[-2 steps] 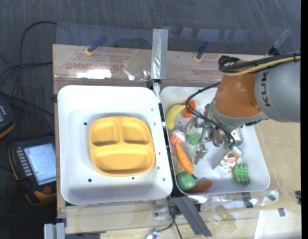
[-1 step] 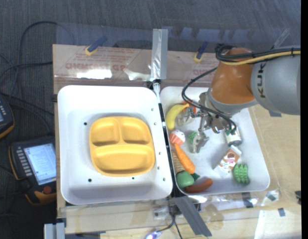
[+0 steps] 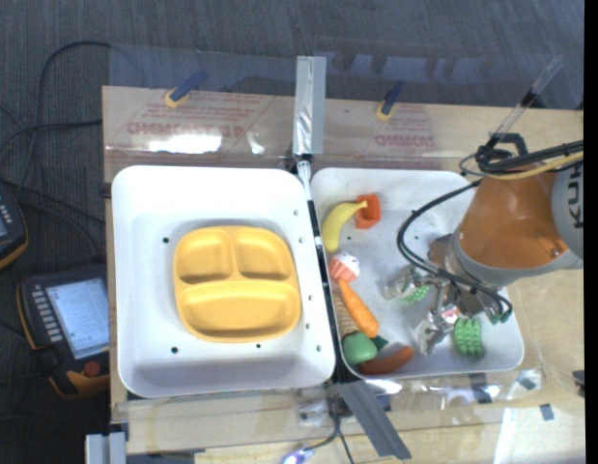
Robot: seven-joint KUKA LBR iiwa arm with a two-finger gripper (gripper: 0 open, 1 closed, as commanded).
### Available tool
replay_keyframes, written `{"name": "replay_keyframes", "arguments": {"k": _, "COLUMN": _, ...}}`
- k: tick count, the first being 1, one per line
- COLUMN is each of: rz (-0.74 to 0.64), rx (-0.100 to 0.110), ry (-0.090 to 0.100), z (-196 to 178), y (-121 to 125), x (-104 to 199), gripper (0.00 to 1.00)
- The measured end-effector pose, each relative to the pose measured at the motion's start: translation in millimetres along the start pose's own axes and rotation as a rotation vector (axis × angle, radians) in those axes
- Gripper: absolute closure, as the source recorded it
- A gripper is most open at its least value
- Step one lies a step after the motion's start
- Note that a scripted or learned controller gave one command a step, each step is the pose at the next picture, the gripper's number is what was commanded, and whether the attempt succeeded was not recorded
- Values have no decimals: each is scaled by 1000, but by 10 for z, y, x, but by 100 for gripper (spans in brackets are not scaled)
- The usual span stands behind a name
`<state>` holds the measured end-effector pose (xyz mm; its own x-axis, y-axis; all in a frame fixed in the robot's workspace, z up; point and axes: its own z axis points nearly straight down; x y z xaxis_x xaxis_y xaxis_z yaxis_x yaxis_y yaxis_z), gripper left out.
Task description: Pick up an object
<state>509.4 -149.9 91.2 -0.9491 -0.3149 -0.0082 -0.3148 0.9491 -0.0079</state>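
Observation:
My gripper point(image 3: 426, 307) hangs low over the right bin point(image 3: 414, 189), below the arm's orange band point(image 3: 511, 225). A small green piece point(image 3: 415, 294) lies right by the gripper's left side; whether it is touched I cannot tell. A green bumpy toy point(image 3: 468, 336) sits just to its right. Along the bin's left side lie a yellow banana point(image 3: 337, 222), an orange piece point(image 3: 368, 210), a pink and white toy point(image 3: 344, 268), an orange carrot point(image 3: 357, 307), a green round toy point(image 3: 356, 347) and a red pepper point(image 3: 387, 359).
The left bin point(image 3: 144, 211) holds a yellow divided plate point(image 3: 238, 281). Black cables point(image 3: 419, 222) loop from the arm over the right bin. A metal divider point(image 3: 308, 104) stands at the back between the bins.

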Motion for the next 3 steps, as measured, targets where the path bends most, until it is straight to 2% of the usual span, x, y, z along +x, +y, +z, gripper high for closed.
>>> {"name": "replay_keyframes", "arguments": {"k": 1, "rz": -1, "rx": 5, "ry": -4, "z": -106, "y": -3, "x": -26, "gripper": 100}}
{"name": "replay_keyframes", "arguments": {"k": 2, "rz": 180, "rx": 0, "ry": -3, "z": -9, "y": 187, "x": -684, "gripper": 100}}
{"name": "replay_keyframes", "arguments": {"k": 3, "rz": 377, "rx": -5, "ry": 5, "z": -654, "y": -444, "x": -1103, "gripper": 100}}
